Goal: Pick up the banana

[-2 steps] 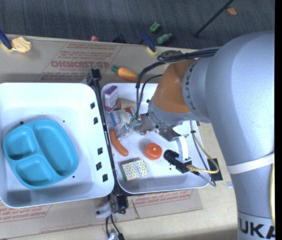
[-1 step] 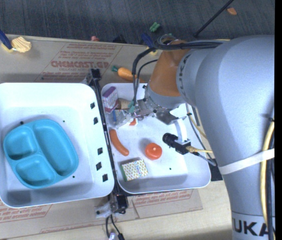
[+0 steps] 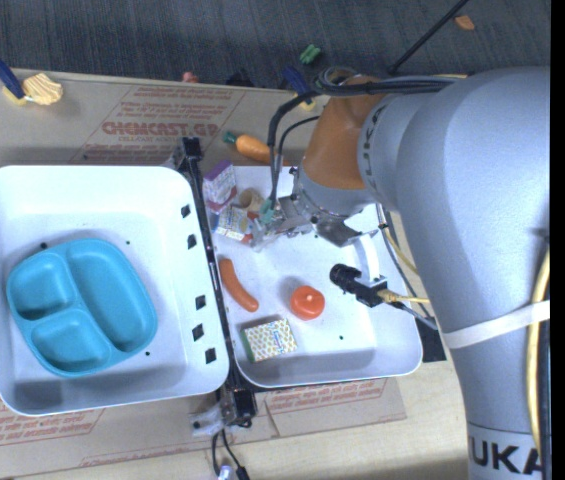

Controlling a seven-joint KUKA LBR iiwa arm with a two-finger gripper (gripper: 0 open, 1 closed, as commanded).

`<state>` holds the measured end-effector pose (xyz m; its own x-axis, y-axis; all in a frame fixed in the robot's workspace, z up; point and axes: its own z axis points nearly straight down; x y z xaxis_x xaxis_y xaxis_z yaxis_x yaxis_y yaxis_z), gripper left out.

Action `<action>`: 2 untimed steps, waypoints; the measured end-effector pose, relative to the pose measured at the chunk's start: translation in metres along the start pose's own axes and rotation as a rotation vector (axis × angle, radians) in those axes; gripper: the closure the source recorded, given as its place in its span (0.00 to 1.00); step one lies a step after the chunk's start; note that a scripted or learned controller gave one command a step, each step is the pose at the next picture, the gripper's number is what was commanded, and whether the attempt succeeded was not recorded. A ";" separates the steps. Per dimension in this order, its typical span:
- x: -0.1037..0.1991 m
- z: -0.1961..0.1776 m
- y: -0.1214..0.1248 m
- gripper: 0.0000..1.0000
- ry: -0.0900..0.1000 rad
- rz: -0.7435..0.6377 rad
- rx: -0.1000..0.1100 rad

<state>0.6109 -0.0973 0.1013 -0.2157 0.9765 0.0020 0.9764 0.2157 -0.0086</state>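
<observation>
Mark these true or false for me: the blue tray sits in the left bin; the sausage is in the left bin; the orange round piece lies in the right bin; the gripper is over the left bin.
1. The blue tray sits in the left bin. True.
2. The sausage is in the left bin. False: it lies in the right bin, near the divider.
3. The orange round piece lies in the right bin. True.
4. The gripper is over the left bin. False: it is over the right bin's upper part, among small items.
</observation>
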 end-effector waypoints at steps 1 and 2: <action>0.000 -0.010 0.000 1.00 0.000 -0.003 0.003; 0.074 -0.090 -0.053 1.00 0.000 -0.021 -0.005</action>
<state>0.5437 -0.0369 0.1919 -0.2361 0.9717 0.0017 0.9717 0.2361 -0.0034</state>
